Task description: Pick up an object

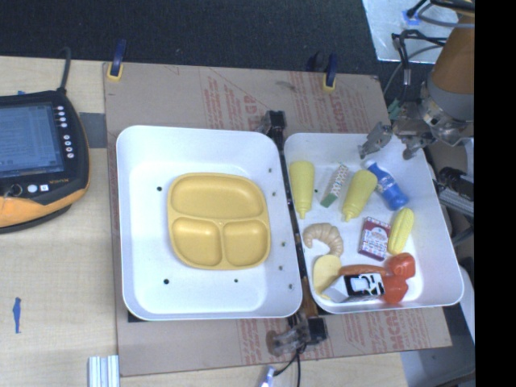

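1. Two white bins sit side by side; the left bin point(137, 216) holds a yellow divided tray point(218, 218), and the right bin point(447, 285) holds the loose objects.
2. Gripper point(393, 139) hangs over the right bin's far rim, at about 1 o'clock from the bin's centre. Its fingers look spread, one tip toward 9 o'clock and one toward 3 o'clock, with nothing between them.
3. Nearest candidate: blue bottle point(388, 187), lying just at 6 o'clock from the gripper, apart from it. Its long axis runs roughly 11 o'clock to 5 o'clock.
4. Beside it at 9 o'clock lies a yellow bottle point(358, 193), nozzle end toward 7 o'clock; a second yellow bottle point(301, 186) lies further toward 9 o'clock, along the bin's left wall.
5. Further off toward 6 o'clock: corn cob point(401, 230), red packet point(375, 236), croissant point(323, 235), red tomato-like piece point(398, 276).
6. Judgement: the move turns on a short shift toward 6 o'clock and a descent. The finger line already lies across the blue bottle's axis, so little wrist turn seems needed.
7. Risk: the yellow bottle lies close and could catch a finger.
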